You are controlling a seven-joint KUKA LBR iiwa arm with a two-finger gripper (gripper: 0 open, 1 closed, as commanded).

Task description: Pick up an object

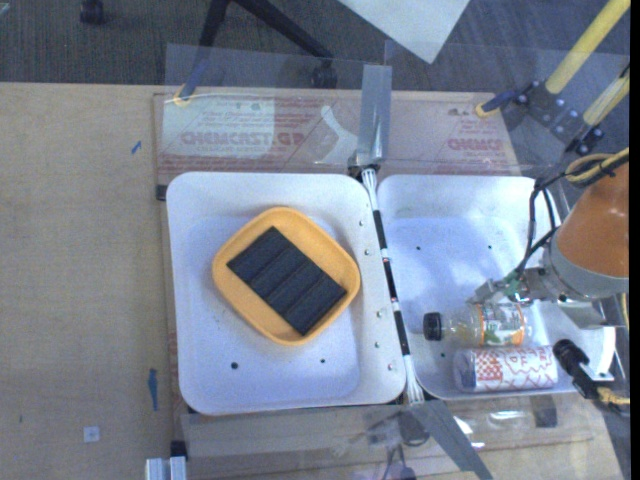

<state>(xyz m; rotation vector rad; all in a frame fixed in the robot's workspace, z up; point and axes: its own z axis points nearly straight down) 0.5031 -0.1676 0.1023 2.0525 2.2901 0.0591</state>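
So the arm (pixel 598 236) comes in from the right edge of the frame, and most of it is cut off there; you mostly get the orange band and a grey chunk below it. The gripper (pixel 510 290) sits low over the right bin (pixel 450 218), right above a clear plastic bottle (pixel 478 325). Honestly can't tell what the claw is doing, since the wrist and a tangle of cables cover it from this angle.

The bottle lies on its side in the lower right part of the frame, black cap pointing left, with an orange and green label that's too blurry to read. Just below it, touching or nearly so, lies a white can (pixel 505 368) with a red pattern, also on its side.

Over in the left bin (pixel 200 268) there's a yellow-orange squarish tray thing (pixel 285 273) with dark ribbed pads on top, turned diagonal, well apart from the gripper.
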